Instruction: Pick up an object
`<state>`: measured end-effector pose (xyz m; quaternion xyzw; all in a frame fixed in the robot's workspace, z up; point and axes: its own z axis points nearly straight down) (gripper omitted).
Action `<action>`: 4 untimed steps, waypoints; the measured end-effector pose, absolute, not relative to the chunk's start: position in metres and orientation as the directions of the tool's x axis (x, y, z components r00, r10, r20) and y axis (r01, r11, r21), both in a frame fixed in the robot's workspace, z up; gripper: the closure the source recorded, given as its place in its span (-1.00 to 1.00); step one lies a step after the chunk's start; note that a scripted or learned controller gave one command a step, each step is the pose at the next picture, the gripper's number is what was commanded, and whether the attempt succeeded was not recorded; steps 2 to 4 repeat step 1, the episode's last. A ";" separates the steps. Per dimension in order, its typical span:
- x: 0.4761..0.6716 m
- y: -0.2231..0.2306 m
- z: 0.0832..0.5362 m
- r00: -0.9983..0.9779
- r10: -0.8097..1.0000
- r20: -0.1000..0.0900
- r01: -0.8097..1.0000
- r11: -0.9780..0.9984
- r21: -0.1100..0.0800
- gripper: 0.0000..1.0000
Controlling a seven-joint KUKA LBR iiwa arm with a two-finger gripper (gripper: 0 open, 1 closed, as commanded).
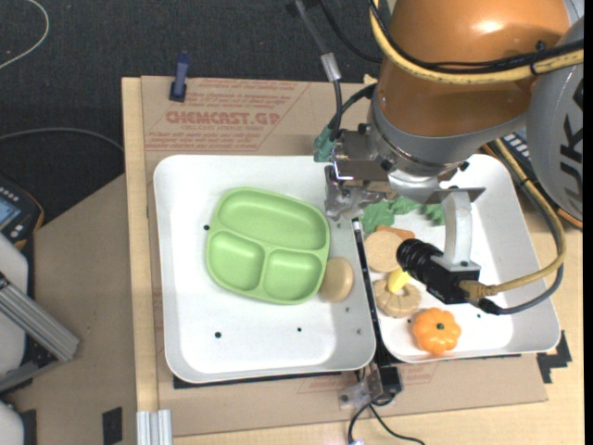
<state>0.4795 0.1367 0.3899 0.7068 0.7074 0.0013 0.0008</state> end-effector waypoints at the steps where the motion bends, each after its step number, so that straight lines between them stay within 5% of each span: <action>1: 0.478 0.136 0.301 0.002 1.000 -0.003 1.000 -0.002 -0.012 1.00; 4: 0.478 0.136 0.301 0.002 1.000 -0.003 1.000 -0.002 -0.012 1.00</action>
